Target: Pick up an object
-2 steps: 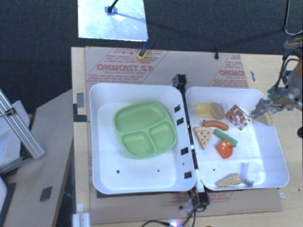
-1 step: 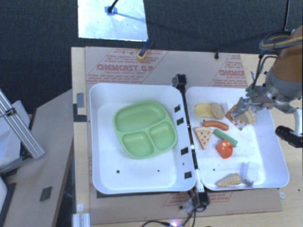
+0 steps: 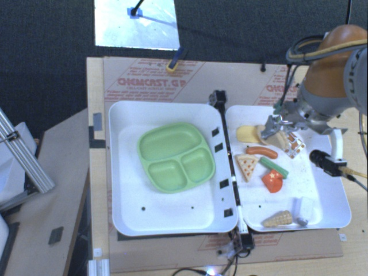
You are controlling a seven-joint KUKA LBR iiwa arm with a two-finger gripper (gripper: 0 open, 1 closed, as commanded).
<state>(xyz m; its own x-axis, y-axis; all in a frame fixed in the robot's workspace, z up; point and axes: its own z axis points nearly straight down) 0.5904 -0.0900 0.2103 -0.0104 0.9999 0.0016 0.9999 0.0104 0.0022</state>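
Hovering low over the upper part of the right-hand shallow white bin (image 3: 342,210), the grey arm's fingers (image 3: 275,126) sit just beside a yellow rounded toy food piece (image 3: 248,134) and a small white printed packet (image 3: 293,144); I cannot tell whether they are apart or together. Crowding is the risk: a red sausage (image 3: 262,151) and pizza wedge (image 3: 247,167) lie close below, so a descent could nudge neighbours or pinch nothing.

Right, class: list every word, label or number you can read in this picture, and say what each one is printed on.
"CHEMCAST GP", red print on the brown protective sheet under the bins, near the left bin's far edge.
More of the same red print sits beside the right bin; partly hidden, unreadable.
The small packet by the gripper has markings too small to read.
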